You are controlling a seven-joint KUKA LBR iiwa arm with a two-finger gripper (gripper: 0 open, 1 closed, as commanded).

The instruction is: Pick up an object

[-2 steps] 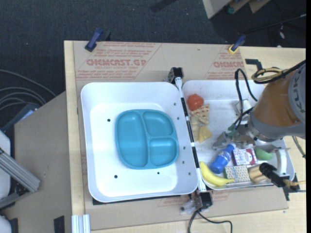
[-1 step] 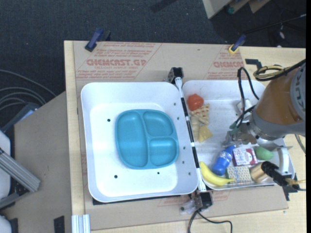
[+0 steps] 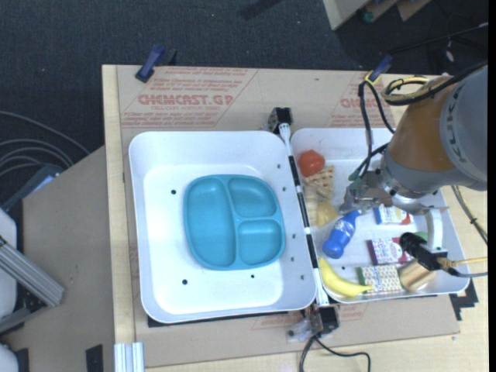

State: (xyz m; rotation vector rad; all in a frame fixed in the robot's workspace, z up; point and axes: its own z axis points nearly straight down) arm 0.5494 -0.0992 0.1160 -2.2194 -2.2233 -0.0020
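From the overhead camera I am watching the arm [image 3: 434, 142] reaching in from the right and hanging low over the right bin [image 3: 341, 136], where every loose object is sitting. The gripper [image 3: 363, 196] is hovering just above the blue bottle [image 3: 339, 235], near its upper end, which I am reading as an approach on that bottle; whether it is clenched or released I cannot tell. The bottle is lying tilted in the bin's middle, apart from the banana [image 3: 339, 281] at the near rim and the red ball [image 3: 311, 161] toward the far rim. Snack packets [image 3: 384, 263] are crowding its right side, so room is tight there. The left bin [image 3: 155, 231] is holding a teal divided plate [image 3: 232, 221].
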